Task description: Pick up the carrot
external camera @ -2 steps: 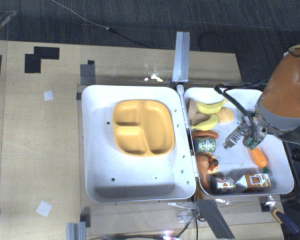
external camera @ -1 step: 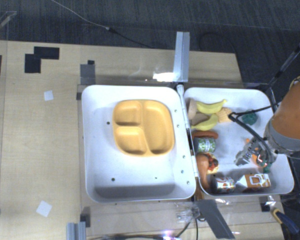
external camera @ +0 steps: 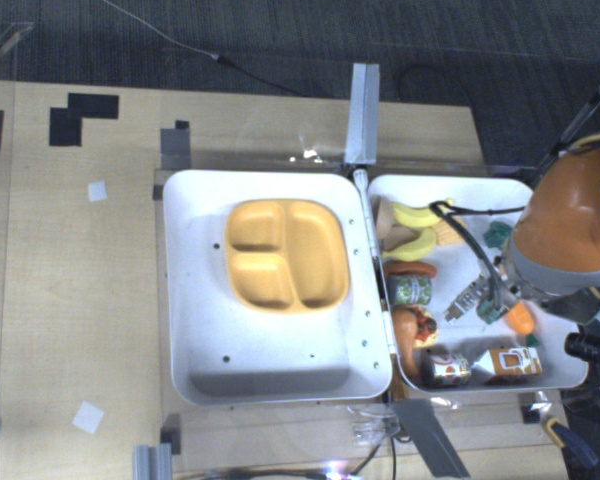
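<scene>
Can't tell the gripper (external camera: pixel 472 300) state, parked low in right bin (external camera: pixel 460 188) near the carrot (external camera: pixel 520 318), probably lining up a grab.

Pale wooden bench (external camera: pixel 70 298), dark carpeted floor (external camera: pixel 280 18), black cable (external camera: pixel 130 13) trailing across

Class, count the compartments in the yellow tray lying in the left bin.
3. The yellow tray has one compartment at its upper left, one at its lower left, and one long compartment down its right side.
</scene>
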Controlling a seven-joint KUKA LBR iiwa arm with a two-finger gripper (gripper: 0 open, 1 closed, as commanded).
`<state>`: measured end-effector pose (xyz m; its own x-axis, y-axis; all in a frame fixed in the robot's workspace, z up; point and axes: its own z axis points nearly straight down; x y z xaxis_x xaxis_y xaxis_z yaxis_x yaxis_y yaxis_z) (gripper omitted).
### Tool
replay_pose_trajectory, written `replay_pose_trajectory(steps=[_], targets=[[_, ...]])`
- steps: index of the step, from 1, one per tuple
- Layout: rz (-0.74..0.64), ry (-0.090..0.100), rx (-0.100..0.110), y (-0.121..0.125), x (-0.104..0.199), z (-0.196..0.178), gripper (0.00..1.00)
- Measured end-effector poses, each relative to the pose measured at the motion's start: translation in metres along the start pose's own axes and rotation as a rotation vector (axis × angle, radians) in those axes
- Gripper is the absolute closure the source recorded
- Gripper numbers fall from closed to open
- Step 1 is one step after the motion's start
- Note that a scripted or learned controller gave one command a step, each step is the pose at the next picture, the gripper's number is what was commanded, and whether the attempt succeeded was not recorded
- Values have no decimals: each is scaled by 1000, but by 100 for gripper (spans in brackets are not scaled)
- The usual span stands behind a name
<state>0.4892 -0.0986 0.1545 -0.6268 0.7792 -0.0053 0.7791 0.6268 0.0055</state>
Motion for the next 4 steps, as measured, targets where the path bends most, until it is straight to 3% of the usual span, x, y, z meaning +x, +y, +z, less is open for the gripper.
replay_pose_trajectory(steps=[1, 2, 3, 4], targets=[[51, 1, 4, -27, -53, 45, 100], [-19, 0, 0, -15, -18, 9, 100], [-45, 0, 2, -30, -36, 20, 100], [-285, 2, 1, -27, -32, 39, 100]])
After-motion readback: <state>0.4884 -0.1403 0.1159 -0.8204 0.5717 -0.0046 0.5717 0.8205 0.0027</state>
